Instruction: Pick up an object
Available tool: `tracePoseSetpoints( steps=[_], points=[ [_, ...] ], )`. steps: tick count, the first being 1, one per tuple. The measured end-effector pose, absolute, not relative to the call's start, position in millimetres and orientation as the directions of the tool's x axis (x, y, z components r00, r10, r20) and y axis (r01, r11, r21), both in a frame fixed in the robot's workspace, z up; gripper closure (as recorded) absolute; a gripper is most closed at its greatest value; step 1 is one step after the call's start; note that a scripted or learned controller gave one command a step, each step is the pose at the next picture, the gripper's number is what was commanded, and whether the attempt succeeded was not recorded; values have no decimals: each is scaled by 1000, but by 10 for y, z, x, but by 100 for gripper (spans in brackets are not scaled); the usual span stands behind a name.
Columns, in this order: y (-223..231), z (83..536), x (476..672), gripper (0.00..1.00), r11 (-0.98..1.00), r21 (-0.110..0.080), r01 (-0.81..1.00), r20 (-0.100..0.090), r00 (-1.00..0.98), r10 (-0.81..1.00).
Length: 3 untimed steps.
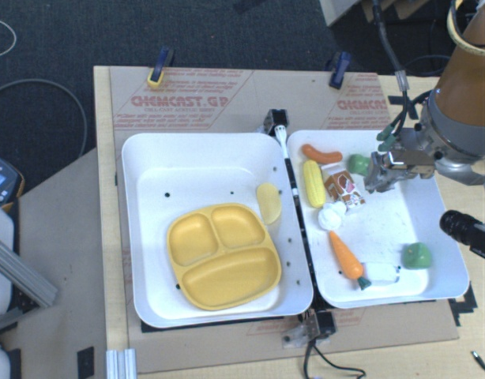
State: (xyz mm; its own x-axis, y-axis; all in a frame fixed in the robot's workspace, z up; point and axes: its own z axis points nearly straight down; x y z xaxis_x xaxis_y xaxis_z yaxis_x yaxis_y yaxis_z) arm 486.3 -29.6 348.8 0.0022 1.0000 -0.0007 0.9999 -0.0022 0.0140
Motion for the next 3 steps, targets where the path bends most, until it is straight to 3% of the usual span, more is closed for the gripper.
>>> tracePoseSetpoints(
  steps=[1, 2, 3],
  points=[
    [-63, 3376, 4790, 100, 2, -3, 1000, 1, -2, 1000],
    [446, 3798, 4812, 100, 6, 7, 1000, 1, -6, 1000],
    [547, 3594, 4790, 100, 2, -5, 1000, 0, -2, 1000]
  ],
)
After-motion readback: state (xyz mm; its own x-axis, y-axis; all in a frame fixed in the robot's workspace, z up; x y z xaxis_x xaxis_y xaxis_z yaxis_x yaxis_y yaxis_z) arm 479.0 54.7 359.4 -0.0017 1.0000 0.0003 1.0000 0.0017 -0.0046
